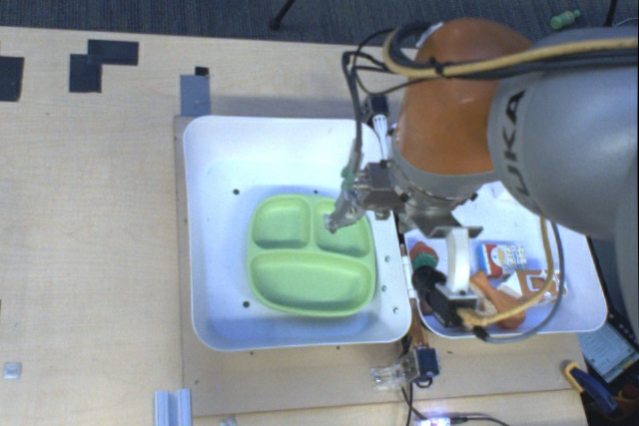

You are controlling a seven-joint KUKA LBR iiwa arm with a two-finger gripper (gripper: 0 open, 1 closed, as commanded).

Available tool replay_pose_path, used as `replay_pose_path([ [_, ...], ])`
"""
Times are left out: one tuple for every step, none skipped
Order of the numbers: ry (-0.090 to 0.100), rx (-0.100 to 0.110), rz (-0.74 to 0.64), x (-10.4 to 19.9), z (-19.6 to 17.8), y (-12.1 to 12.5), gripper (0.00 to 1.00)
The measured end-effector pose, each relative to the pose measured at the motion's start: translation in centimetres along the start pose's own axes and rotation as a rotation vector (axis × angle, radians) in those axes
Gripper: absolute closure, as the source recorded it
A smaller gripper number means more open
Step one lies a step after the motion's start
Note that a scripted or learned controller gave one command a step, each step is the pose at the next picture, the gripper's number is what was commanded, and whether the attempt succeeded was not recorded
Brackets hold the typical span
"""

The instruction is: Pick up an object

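- I see a green divided plate (312,259) lying flat in the left bin (215,214), toward that bin's right half and near its front wall.
- Its long axis runs roughly left to right across my view; the single large compartment faces the front edge, the two smaller ones face the back.
- The end effector (346,212) sits over the plate's right rear compartment, at or just above its surface; I cannot tell whether it touches.
- I cannot tell how it is set; nothing is visibly held.
- The arm (559,145), with its orange band (454,95), covers much of the right bin (584,309).
- In that bin I make out a small printed packet (502,259), an orange stick-like item (489,291) and a red piece (424,251).
- Both bins rest on the pale wooden tabletop (90,244).
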State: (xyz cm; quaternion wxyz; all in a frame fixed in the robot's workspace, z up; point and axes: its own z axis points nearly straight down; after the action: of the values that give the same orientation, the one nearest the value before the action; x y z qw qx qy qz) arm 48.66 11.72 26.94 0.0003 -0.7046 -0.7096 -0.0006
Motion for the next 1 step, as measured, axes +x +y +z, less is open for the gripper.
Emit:
replay_pose_path([
  [0.0,-0.001,0.001,-0.05,-0.03,0.02,0.0],
])
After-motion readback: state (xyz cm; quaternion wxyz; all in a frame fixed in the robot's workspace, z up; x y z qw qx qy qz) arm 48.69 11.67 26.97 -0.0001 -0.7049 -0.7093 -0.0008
